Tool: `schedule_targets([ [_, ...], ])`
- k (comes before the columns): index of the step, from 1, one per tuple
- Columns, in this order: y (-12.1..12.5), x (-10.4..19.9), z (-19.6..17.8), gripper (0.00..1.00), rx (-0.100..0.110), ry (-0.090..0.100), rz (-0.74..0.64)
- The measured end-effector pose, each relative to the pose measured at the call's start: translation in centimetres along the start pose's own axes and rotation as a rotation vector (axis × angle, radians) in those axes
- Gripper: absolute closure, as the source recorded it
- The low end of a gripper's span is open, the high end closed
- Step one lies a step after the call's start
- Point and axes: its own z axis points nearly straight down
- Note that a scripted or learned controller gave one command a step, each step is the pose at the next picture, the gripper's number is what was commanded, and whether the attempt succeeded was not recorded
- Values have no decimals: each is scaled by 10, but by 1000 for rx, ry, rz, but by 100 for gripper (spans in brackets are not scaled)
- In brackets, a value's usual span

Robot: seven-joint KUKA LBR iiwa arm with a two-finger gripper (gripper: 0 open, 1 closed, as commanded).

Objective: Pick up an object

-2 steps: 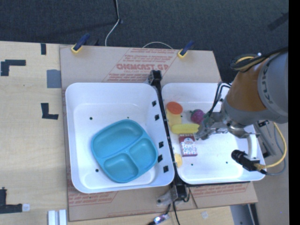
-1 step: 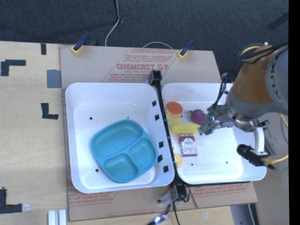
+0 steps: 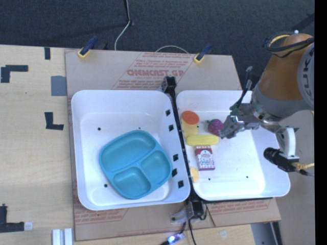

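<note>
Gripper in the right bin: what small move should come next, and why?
Probably a short descent, nudged left onto the purple object. The gripper sits right beside it in the right bin, nothing visibly held, while the yellow piece and red carton lie farther left.

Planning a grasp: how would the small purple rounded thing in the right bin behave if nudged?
The small purple rounded object would probably roll, given its ball-like shape. It looks light, so even a slight touch from the tool beside it may shift it toward the yellow oblong piece.
</note>
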Motion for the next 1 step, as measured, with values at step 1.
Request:
schedule_targets([
  [1,15,62,2,100,5,2,-5],
])
